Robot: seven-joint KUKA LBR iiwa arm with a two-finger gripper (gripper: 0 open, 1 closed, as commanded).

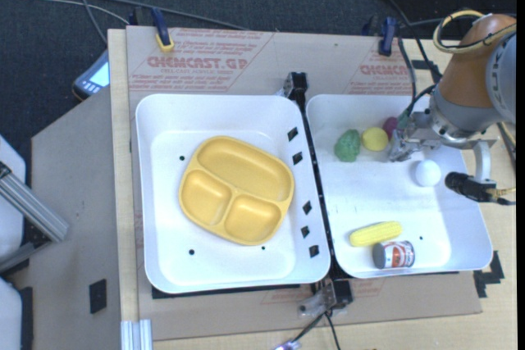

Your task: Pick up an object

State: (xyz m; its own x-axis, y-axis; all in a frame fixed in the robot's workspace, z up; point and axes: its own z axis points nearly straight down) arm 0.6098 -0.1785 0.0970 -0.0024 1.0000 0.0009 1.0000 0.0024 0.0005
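Note:
In the right bin [459, 254], my gripper [400, 148] is low at the far side, reaching in from the right. A yellow ball [375, 138] lies just to its left, and a green lumpy object [348, 145] sits left of that. Behind the gripper a small purple thing [391, 125] peeks out, partly hidden. A white ball [426, 173] rests just right of and below the gripper. Near the front of the bin lie a yellow corn cob [375, 234] and a small can [395, 255] on its side.
The left bin [156, 201] holds a yellow divided plate [236, 189]. A black divider with clips [305, 168] separates the two bins. Blue clamps [162, 33] hold the cardboard at the back edge.

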